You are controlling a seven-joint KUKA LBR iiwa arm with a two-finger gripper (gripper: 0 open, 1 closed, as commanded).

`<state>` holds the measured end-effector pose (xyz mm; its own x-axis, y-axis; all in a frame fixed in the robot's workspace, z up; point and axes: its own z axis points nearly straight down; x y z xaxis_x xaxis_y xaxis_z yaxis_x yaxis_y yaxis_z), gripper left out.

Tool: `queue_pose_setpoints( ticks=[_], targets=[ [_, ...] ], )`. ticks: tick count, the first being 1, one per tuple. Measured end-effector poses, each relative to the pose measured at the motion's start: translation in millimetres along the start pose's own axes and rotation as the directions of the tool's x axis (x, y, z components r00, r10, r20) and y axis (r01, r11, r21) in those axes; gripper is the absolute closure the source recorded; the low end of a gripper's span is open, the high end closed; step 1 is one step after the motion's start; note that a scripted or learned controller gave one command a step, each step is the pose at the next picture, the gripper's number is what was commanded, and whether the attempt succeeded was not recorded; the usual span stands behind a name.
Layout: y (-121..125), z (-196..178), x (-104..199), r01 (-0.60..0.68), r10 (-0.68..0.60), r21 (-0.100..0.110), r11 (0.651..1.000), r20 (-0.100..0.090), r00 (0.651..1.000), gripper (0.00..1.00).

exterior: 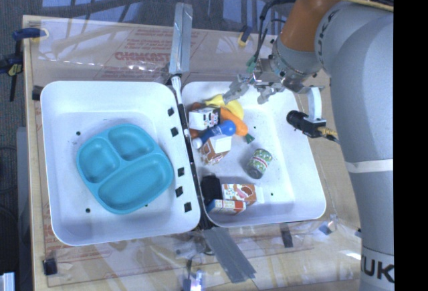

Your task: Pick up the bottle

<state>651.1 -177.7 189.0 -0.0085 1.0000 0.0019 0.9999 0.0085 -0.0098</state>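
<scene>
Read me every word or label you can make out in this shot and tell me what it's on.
"UK": on the grey arm, cut off by the picture's edge.
Red lettering on the clear sheet behind the bins: too blurred to read.
Print on the carton, the can and the bottle: too small to read.

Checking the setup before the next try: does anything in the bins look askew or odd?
Nothing looks spilled or broken. The right bin is crowded: the bottle lies on its side among small cartons against the divider, and a can lies tipped over. In the left bin, the blue divided plate sits flat but turned at an angle.
</scene>
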Motion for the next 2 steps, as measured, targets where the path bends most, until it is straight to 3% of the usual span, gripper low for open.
queue_pose_setpoints(
  ticks=[1,2],
  targets=[
    [2.3,69.7,57.2,-0.256,0.256,0.002,0.967,-0.001,0.967,0.00],
    [0.9,61.8,58.0,-0.250,0.250,0.012,0.968,0.001,0.968,1.00]
  ],
)
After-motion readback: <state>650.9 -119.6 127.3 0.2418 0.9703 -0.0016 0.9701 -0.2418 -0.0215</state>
